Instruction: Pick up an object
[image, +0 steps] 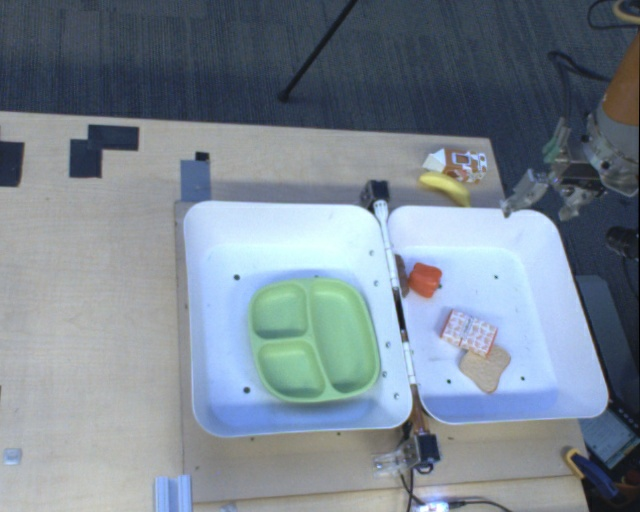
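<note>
The right bin (540, 250) holds three small items. An orange-red toy (425, 280) lies near its left wall. A pink checkered waffle piece (469, 331) lies toward the front, touching a tan bread slice (485, 368) just below it. My gripper (542, 205) hangs over the bin's far right corner, well away from all three. Its fingers stand open with nothing between them.
A green divided plate (313, 340) fills the middle of the left bin (215, 300). A yellow banana (445, 186) and a small printed box (465, 163) lie on the bench behind the right bin. A hinge bar (392, 290) runs between the bins.
</note>
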